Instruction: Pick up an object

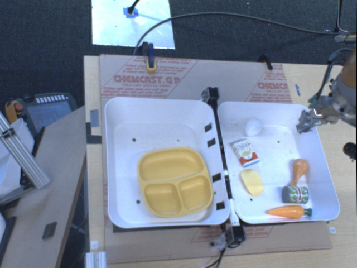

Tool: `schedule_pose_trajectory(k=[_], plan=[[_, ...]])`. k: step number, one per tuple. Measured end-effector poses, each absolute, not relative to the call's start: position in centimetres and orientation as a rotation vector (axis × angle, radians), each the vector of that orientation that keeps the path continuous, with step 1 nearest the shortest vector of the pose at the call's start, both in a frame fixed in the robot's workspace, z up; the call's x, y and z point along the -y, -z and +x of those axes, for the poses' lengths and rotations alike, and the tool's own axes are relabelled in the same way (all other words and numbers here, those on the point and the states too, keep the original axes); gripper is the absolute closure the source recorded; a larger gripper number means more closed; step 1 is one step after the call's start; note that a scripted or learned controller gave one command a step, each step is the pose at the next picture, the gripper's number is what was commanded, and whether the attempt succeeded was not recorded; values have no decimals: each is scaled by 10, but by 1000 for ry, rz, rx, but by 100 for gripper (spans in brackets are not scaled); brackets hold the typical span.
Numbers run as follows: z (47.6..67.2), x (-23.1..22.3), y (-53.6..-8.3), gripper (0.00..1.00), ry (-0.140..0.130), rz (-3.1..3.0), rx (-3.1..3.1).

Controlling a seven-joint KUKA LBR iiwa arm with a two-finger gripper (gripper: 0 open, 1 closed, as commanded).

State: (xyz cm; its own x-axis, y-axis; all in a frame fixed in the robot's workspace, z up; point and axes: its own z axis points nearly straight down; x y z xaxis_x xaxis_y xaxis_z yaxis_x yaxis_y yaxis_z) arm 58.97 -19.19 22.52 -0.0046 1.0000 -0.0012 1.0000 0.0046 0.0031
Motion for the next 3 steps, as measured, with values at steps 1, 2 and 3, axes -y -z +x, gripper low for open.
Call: schedule_pose_trajectory(k=[1,2,3], plan=[[600,133,-227,100,-5,2210,-2232],[604,81,-218,100,-3,2211,-2232],[606,35,-224,100,-4,2211,-2231]])
